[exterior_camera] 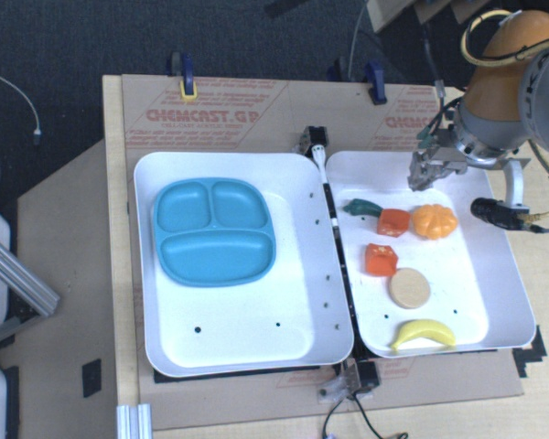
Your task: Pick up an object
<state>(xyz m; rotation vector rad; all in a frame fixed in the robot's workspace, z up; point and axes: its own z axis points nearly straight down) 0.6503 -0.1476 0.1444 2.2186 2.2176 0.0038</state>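
The right bin (494, 286) holds several toy foods: an orange pumpkin-like piece (434, 221), a red block with a green stem (382, 217), a red-orange cube (381, 260), a tan round disc (409, 288) and a yellow banana (425, 334). My gripper (426, 176) hangs over the far part of the right bin, just above and behind the orange piece. Nothing shows between its fingers.
The left bin (293, 327) carries a blue divided plate (216, 231). A black bracket (315, 141) sits between the bins at the far side. Blue clamps (188, 73) pin the board's far edge. The arm's grey and orange wrist (508, 71) fills the upper right.
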